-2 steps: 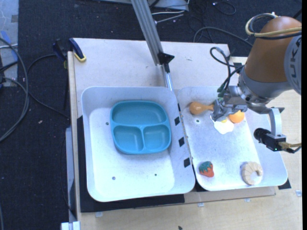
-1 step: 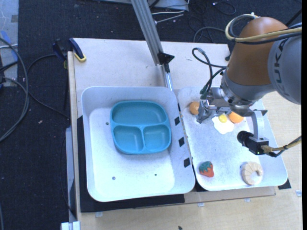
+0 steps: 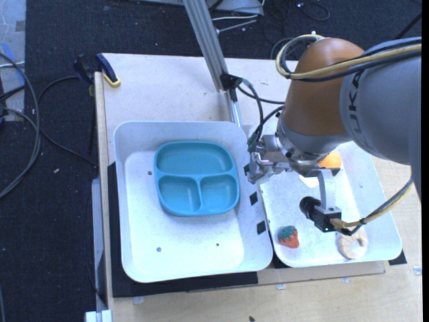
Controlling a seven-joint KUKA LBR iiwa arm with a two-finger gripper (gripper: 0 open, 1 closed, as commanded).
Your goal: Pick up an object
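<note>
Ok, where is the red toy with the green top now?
In the camera view, the red toy lies in the right bin, near its front-left corner, with a pale piece to its right.

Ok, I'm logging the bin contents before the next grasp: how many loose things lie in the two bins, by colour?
Blue: 1, the blue divided plastic plate
Red: 1, the red strawberry-shaped toy with a green top
Beige: 1, the pale beige ring-shaped toy
Orange: 1, the orange piece, partly hidden
Total: 4
</note>
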